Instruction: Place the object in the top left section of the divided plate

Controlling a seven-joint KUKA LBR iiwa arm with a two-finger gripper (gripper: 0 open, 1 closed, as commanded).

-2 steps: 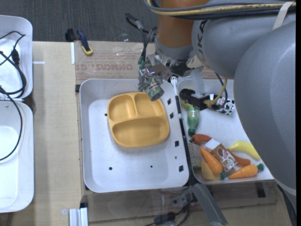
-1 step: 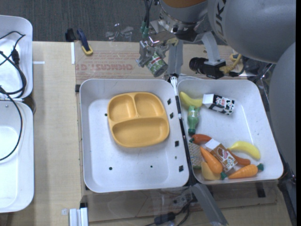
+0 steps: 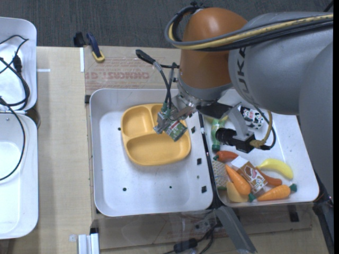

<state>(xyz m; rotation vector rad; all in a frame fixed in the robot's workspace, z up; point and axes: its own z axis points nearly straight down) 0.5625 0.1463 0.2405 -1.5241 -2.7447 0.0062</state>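
A yellow divided plate (image 3: 151,151) lies in the left bin (image 3: 111,184); it has two small sections at the back and one large section in front. My gripper (image 3: 168,121) hangs over the plate's back right section, near its right rim. It is shut on a small green packet (image 3: 178,132), which sits tilted between the fingers just above the rim. The back left section (image 3: 136,121) holds nothing.
The right bin (image 3: 304,142) holds orange carrots (image 3: 238,181), a yellow banana (image 3: 276,168), a brown packet (image 3: 253,177), a black-and-white toy (image 3: 250,116) and a green item (image 3: 216,125). A blue-handled tool (image 3: 95,47) lies on the bench behind the bins.
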